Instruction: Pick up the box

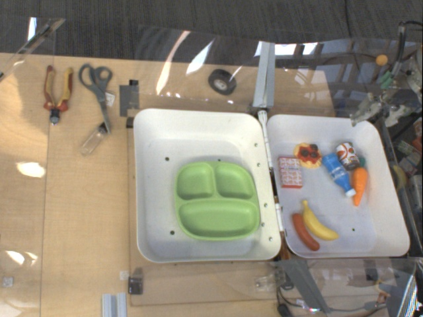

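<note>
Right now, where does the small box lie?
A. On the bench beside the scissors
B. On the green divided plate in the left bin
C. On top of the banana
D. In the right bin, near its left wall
D: the box lies flat on the floor of the right bin, close to its left wall, beside the small pizza toy.
</note>
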`<state>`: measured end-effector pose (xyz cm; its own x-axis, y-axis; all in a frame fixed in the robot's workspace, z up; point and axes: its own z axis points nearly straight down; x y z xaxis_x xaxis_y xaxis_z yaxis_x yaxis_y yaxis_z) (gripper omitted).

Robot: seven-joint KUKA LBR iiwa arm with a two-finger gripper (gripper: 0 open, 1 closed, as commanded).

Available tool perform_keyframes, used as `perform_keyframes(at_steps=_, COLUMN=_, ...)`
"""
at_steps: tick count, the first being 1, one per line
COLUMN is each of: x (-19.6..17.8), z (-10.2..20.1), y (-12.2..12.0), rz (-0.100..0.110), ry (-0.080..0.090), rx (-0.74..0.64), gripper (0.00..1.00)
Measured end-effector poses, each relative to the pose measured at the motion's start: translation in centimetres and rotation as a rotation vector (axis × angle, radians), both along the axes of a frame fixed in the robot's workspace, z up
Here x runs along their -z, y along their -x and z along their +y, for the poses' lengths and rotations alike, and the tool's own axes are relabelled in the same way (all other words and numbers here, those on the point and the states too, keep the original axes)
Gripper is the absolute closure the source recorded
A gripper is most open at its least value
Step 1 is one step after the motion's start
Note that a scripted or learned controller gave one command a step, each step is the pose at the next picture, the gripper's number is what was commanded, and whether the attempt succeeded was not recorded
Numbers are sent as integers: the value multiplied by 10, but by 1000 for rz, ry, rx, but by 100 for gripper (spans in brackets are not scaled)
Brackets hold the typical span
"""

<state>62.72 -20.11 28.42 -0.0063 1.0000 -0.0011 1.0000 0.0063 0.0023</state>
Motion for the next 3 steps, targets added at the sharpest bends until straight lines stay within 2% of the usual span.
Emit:
perform_keyframes(at_steps=1, x=84, z=65, y=-42, rz=1, ry=-1, rx=-66, gripper=0)
perform_keyframes(at_steps=2, x=183, z=109, y=-27, rz=-12, ry=-1, rx=12, gripper=0)
perform_keyframes(at_steps=3, x=185, z=113, y=15, rz=-36, ry=7, rx=-123, gripper=0)
